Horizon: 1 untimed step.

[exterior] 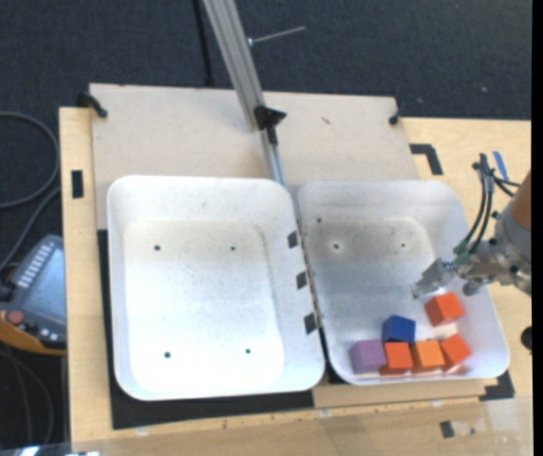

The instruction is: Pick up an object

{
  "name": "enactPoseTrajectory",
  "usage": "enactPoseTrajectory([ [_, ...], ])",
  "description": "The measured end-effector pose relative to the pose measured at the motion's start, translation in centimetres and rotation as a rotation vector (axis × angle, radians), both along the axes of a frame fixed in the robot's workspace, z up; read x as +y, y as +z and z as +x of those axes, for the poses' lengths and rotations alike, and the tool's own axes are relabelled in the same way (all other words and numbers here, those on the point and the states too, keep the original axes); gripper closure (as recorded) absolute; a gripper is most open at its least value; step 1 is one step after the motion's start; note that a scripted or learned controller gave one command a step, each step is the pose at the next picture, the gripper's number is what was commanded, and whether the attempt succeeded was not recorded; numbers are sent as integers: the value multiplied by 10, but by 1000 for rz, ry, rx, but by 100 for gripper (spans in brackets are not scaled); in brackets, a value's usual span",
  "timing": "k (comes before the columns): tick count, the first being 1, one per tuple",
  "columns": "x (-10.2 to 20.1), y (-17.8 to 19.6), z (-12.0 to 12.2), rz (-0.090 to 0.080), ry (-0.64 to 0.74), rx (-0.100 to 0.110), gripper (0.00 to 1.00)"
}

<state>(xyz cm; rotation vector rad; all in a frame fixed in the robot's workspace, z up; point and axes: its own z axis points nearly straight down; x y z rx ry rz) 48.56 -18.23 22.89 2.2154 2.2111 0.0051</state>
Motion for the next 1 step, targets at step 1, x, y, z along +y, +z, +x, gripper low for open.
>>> enactPoseTrajectory([
  [1,-4,-98,19,7,1,16,0],
])
